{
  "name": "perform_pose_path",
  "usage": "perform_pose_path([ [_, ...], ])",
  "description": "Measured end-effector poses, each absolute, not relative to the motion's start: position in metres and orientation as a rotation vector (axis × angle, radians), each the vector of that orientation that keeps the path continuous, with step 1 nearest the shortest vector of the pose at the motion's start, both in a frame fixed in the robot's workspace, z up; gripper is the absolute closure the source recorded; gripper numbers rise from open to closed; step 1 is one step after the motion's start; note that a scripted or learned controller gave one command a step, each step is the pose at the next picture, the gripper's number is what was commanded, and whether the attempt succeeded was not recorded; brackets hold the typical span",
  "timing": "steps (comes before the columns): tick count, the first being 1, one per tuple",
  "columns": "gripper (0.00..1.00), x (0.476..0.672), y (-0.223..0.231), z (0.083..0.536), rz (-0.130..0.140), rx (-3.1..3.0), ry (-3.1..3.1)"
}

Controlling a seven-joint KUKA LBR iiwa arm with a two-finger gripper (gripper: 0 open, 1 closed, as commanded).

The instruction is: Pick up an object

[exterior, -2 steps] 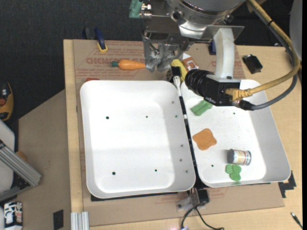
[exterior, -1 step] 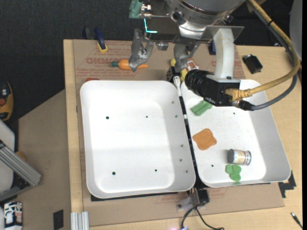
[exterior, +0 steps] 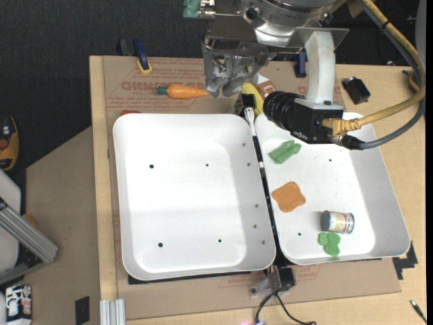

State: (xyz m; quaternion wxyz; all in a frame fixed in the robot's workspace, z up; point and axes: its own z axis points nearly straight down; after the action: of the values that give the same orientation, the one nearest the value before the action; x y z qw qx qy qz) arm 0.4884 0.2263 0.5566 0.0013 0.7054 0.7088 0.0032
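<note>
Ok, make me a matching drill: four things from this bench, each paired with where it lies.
Things:
1. carrot
2. can
3. orange piece
4. green block

Places:
A. right bin, near front edge
B. on the cardboard behind the left bin
C. right bin, rear part, close to the divide
D. right bin, middle, near the divide

Pairs: 1-B, 2-A, 3-D, 4-C

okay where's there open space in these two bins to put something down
The left bin offers bare floor from rim to rim. In the right bin, the free strip runs along its far-right wall, beside the orange piece. Its lower corner is crowded by the small can and green leaf; the gripper hangs over its top.
</note>
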Motion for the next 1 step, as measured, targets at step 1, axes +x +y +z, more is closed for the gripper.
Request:
perform_pose_path([
  [1,0.0,0.4884,0.2263,0.556,0.008,2.215,2.225],
])
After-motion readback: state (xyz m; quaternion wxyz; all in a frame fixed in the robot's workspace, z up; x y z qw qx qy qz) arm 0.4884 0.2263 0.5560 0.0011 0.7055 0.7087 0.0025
